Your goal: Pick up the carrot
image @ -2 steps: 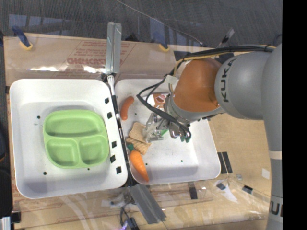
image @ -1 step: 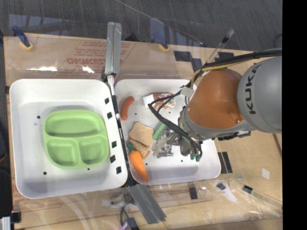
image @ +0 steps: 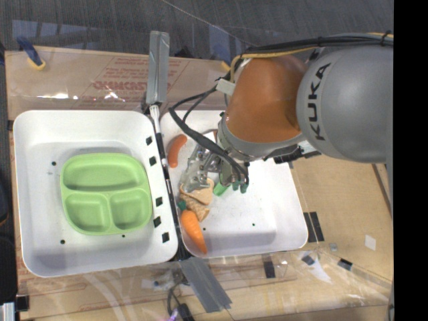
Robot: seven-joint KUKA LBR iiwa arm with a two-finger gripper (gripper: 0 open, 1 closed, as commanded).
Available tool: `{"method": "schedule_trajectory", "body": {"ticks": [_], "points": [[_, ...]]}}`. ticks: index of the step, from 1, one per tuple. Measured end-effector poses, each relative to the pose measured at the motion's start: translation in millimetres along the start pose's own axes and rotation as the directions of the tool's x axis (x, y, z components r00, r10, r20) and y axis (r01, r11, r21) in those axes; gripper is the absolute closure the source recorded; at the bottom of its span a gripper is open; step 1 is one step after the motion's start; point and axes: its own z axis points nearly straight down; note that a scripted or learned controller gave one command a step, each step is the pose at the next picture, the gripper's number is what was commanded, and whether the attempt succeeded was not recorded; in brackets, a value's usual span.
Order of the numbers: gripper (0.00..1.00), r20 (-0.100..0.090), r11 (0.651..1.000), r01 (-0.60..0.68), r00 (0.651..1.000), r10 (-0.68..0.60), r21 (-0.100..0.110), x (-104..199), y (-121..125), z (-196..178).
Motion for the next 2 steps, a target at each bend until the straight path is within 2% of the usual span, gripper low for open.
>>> {"method": "schedule_trajectory", "body": {"ticks": [1,2], "points": [[1.00,0.000,0.962,-0.273,0.962,0.273,0.003,24.3,20.3,-63.7],[1.00,-0.009,0.996,0.092,0.996,-0.092,0.002,60.1,51.4,23.0]]}}
